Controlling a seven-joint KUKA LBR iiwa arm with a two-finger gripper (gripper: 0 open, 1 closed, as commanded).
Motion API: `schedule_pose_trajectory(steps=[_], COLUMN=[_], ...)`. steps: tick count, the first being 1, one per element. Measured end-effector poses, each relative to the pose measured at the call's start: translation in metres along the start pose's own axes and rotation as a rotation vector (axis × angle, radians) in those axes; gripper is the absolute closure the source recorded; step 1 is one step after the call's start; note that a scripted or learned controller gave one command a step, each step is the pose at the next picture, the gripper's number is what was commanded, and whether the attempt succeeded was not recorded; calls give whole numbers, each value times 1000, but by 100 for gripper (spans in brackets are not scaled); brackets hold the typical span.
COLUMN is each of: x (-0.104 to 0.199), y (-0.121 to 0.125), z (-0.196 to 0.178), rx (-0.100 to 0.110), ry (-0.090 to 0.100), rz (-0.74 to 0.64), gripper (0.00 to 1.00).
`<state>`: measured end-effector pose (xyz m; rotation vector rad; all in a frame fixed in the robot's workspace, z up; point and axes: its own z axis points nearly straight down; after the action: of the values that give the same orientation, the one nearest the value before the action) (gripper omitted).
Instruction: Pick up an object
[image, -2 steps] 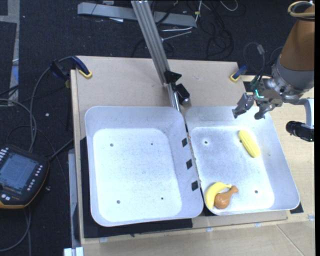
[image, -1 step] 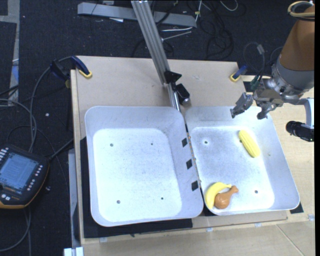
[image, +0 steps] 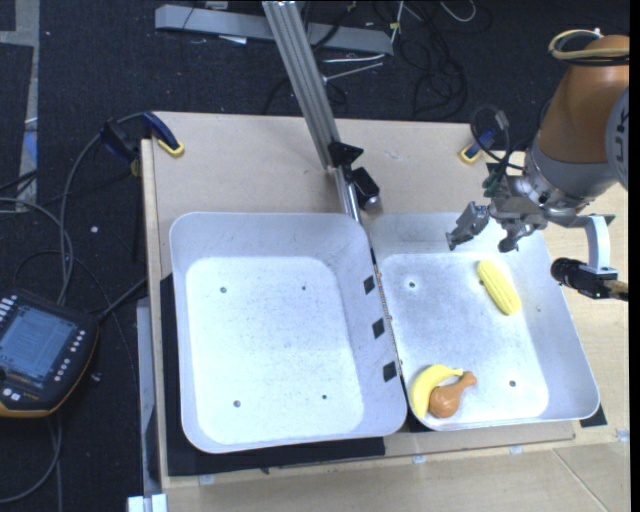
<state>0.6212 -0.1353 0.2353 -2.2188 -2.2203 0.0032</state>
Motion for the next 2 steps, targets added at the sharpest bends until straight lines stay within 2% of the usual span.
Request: schedule_pose_trajectory(steps=[1, 2], x=[-1, 7], y=[7, 0], z=[46, 101], rx=[1, 2], ry=[0, 0], rz=[0, 0], gripper=[0, 0])
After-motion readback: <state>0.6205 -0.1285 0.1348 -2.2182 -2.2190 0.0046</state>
